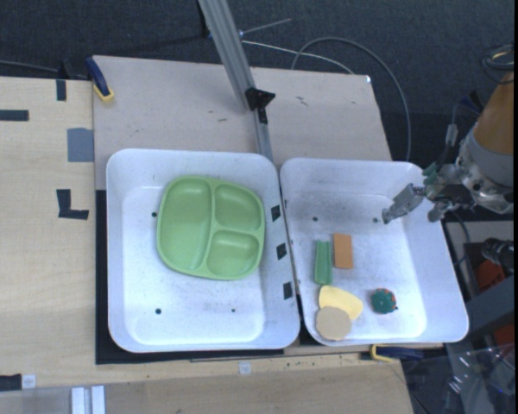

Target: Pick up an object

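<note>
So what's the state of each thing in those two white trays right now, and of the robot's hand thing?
Green divided plastic plate: lying flat in the left white bin, nothing on it.
Green rectangular block: lying flat in the right white bin.
Orange rectangular block: flat, beside the green one.
Yellow soft piece: flat.
Tan round disc: flat, overlapping the yellow piece.
Small dark green lump: resting alone.
End effector: above the right bin, holding nothing.
</note>
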Robot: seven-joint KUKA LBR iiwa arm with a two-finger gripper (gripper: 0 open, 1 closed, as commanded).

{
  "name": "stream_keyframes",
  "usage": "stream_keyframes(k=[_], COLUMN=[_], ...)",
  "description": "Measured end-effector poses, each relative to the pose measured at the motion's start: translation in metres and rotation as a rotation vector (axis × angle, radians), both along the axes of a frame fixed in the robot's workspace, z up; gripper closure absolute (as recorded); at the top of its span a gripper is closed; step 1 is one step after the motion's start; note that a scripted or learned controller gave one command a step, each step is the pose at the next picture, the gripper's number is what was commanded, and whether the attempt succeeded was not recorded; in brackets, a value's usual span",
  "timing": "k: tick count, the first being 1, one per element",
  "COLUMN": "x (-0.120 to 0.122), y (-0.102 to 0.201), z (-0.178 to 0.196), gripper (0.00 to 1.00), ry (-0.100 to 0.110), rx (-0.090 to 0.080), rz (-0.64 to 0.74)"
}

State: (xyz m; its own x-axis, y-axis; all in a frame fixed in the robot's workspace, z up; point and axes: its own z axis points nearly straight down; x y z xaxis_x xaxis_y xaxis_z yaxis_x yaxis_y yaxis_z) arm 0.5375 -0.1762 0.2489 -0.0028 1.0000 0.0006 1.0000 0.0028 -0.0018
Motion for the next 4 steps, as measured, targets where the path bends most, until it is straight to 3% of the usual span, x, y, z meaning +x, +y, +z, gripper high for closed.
stream_keyframes(k=[1,3,4], x=[0.0,0.008,0.01], y=[0.0,-0.002,-0.002], z=[0.0,-0.116,-0.159], gripper=[0.0,0.0,0.0], ry=[0.0,0.006,-0.003], rx=[0.0,0.001,0.0], rz=[0.0,-0.001,-0.002])
